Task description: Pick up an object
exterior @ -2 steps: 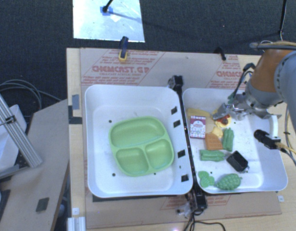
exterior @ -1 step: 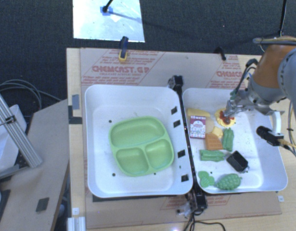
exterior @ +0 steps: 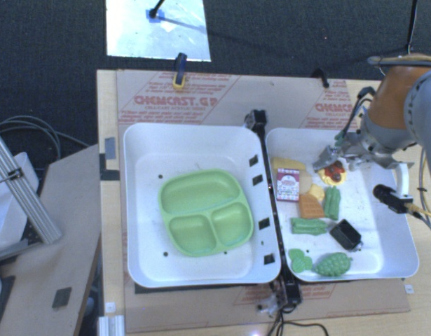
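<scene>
The right bin [exterior: 397, 247] holds several small toy items. Among them are a red-and-white box [exterior: 288, 185], a yellow slab [exterior: 288, 165], a tan toast piece [exterior: 310, 206] and a red-and-yellow piece [exterior: 334, 176]. Further forward lie an upright green pickle [exterior: 332, 201], a lying green vegetable [exterior: 309, 226], a black block [exterior: 346, 234] and a bumpy green piece [exterior: 334, 264]. My gripper [exterior: 333, 159] hangs low over the back of this bin, right above the red-and-yellow piece. The wrist hides how it meets that piece.
The left bin [exterior: 148, 156] carries a light green divided plate [exterior: 206, 212]. A black divider clip strip [exterior: 268, 194] runs between the bins. A small green leaf piece [exterior: 299, 260] lies at the right bin's front left corner.
</scene>
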You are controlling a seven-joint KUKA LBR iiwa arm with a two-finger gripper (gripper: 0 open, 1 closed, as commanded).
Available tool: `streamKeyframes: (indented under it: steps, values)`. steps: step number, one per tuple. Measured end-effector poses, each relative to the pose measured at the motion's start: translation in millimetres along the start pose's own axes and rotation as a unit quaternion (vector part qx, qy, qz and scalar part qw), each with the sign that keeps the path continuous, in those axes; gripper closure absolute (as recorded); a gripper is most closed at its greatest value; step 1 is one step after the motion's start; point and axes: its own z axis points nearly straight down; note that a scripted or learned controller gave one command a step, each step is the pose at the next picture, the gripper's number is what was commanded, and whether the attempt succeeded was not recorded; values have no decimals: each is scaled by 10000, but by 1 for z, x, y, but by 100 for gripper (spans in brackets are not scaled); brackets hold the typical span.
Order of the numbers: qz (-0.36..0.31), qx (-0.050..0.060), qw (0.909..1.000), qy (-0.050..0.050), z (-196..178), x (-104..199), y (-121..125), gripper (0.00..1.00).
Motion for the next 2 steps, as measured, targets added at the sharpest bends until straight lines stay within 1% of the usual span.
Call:
streamKeyframes:
  steps: [1, 2]
  values:
    - [71, 17, 10000, -2, 12, -18, -86, 0]
    - [-20, -2, 10000, 0, 15, 33, 40, 0]
